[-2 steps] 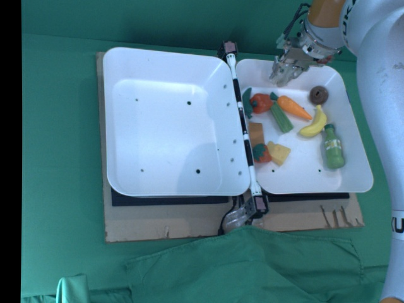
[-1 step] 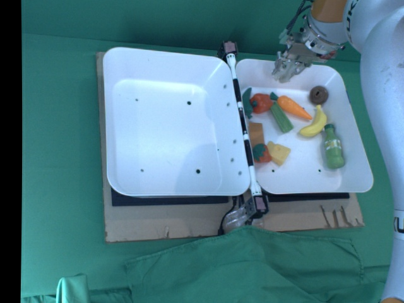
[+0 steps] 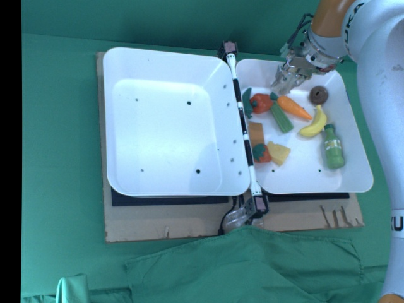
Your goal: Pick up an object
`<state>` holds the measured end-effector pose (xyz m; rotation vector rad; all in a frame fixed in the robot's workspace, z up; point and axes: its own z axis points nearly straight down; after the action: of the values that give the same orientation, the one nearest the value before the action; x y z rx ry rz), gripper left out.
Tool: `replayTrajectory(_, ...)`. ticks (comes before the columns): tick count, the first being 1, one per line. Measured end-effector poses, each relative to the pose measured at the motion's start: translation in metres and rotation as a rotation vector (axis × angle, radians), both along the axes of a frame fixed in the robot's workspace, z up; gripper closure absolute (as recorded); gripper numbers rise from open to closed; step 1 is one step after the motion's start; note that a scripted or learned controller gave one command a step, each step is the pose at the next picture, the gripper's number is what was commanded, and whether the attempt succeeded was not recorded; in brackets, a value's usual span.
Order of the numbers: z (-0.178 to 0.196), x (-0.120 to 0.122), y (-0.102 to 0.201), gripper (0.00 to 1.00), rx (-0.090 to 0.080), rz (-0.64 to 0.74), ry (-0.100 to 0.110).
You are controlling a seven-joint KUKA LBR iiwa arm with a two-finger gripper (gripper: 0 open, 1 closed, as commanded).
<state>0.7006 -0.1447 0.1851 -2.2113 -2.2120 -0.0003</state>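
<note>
- Camera view: hand (image 3: pixel 285 81) low in right bin (image 3: pixel 353 169), just above toy carrot (image 3: pixel 294 108), likely lining up a grasp.
- Can't tell the hand's state.
- Banana (image 3: pixel 315 122), green bottle (image 3: pixel 333 147) lie nearby.

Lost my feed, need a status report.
Hand low in right bin, over the carrot. Nothing seen gripped. Tomato and banana crowd close.
</note>
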Motion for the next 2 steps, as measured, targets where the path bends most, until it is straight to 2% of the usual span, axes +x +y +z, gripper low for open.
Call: replayTrajectory(2, 0.028, 0.002, -0.002, 1.0, -0.007, -0.004, -0.01)
